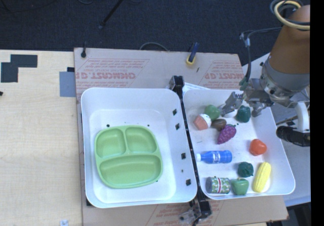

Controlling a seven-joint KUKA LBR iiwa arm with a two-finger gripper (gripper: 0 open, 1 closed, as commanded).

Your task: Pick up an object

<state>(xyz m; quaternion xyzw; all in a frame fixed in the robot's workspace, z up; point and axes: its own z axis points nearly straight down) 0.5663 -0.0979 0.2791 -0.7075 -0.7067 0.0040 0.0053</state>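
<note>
From the overhead camera I see two white bins side by side on the bench. The left bin (91,114) carries one green divided plate (128,156), with bare floor around it on every side. The right bin (286,167) is crowded in its upper half and along its near edge; the clearest floor lies in the middle, between the blue bottle (215,157) and the orange ball (257,146).

I count ten things in the right bin: one pink-and-white piece (202,122), one light green piece (212,112), one brown piece (218,124), one purple grape bunch (227,133), one dark teal piece (243,114) up by the arm, the bottle, the ball, one dark green lump (245,169), one yellow corn cob (261,177), and one small can (218,185) touching a green pepper (240,186), which makes eleven.

The gripper (242,104) hangs low over the bin's far right area, its fingers spread apart, with the teal piece just beside one finger and nothing visibly clamped between them. That teal piece is small, rounded and dark, close to the bin's right wall.
</note>
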